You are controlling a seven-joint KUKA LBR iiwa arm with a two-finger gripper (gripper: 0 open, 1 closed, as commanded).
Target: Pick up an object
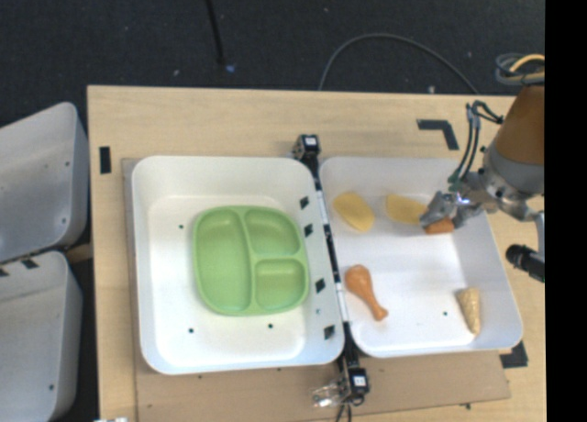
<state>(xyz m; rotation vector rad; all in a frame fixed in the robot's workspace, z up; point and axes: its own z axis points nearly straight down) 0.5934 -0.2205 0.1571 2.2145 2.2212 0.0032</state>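
Over the right bin (417, 255), near its far right corner, the gripper (442, 214) hangs low, just beside a small orange piece (441, 226) that shows at its near edge. Whether that piece sits between the fingers or merely lies under them I cannot tell, nor how wide the tool stands open. Touching the gripper on its left lies a pale yellow, rounded lump (403, 208), its long axis running left to right; farther left sits a second yellow lump (354, 211), smooth and oval. A toy drumstick (365, 290), orange and glossy, lies nearer, slanting down to the right, well apart from the tool. A tan, ridged cone (470, 308) rests by the near right wall. In the left bin (156, 227) sits a green divided plate (249, 259) of matte plastic. The orange piece looks the likeliest target, being almost directly under the tool.
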